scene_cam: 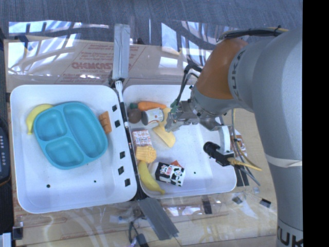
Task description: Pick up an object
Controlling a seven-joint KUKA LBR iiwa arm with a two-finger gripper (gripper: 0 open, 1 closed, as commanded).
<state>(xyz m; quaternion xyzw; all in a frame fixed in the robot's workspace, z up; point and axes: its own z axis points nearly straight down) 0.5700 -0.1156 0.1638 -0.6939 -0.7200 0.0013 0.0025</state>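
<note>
Right bin [216, 181]: gripper [172, 121] positioned low over yellow wedge [164, 136], beside small can [152, 116]; finger state cannot be told. Carrot [151, 106], banana [149, 176], black-and-white carton [170, 173] also contained. Left bin [31, 189]: blue divided plate [69, 134] held

Two white bins side by side on the bench. Left bin [31, 189]: blue divided plate [69, 134], a yellow banana [35, 115] tucked at its upper left edge, small orange block [105, 122] just right of it. Right bin [205, 181]: carrot [150, 106], silver can [152, 116], cheese wedge [164, 136], corn cob [145, 154], second banana [149, 176], black-and-white carton [170, 173]. Gripper [172, 121] low over the can and cheese wedge.
</note>
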